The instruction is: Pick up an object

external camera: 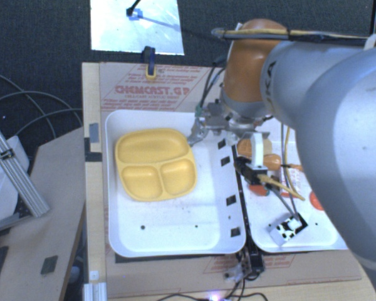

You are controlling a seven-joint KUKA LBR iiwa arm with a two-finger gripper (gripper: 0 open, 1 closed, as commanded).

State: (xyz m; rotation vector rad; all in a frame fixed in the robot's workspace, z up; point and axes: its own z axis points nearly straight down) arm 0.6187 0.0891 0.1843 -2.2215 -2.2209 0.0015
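Note:
A yellow divided plate (155, 164) with three compartments lies in the left white bin (175, 231), toward its far left. My gripper (200, 129) hangs over the far right part of this bin, right beside the plate's upper right corner. Nothing shows held in it. The grey arm with its orange band (247, 68) comes in from the right and hides much of the right bin (313, 237). In that bin I see an orange rounded object (268, 161), a small red piece (259, 190) and a black-and-white block (288, 227) near the front.
The ridge between the two bins (233, 199) carries small black marks. A cardboard sheet (151, 88) lies under the bins' far edge. A blue and yellow clamp (150, 62) sits behind it. A metal frame (15, 174) stands at the left.

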